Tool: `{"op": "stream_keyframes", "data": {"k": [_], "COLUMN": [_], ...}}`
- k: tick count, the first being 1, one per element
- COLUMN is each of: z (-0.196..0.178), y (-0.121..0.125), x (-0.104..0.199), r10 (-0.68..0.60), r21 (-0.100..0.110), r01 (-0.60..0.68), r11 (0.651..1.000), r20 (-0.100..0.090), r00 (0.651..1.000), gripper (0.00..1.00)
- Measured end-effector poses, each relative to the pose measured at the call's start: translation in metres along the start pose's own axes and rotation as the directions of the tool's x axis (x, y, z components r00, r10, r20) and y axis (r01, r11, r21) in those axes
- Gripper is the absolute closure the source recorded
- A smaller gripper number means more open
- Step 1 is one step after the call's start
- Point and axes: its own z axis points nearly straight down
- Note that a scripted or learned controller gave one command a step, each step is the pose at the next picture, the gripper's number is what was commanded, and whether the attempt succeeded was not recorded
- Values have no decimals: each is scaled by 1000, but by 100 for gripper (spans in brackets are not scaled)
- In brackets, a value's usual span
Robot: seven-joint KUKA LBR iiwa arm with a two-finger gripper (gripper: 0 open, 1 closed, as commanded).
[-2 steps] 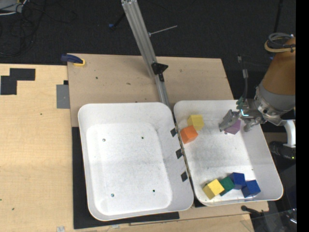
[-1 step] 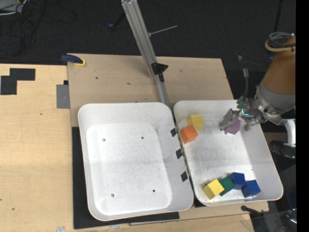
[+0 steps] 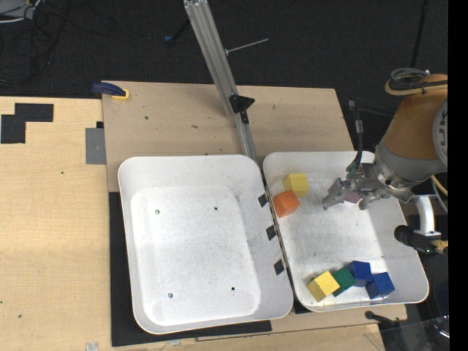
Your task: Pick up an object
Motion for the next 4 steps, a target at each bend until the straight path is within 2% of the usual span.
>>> {"op": "stream_keyframes", "data": {"k": [1,2,3,4], "z": [61,77,67,24], "y": [4,4,4,3], "x": [-6,-5,-6,-2], "r10": [2,4,9,0], "r21": [2,-6,-5,-9], "r01": [-2,-4,-9,0], "r11": [1000,1000,1000,1000], "r20": [0,1,0,2], "r00": [1000,1000,1000,1000], "gripper": [0,0,100,100]}}
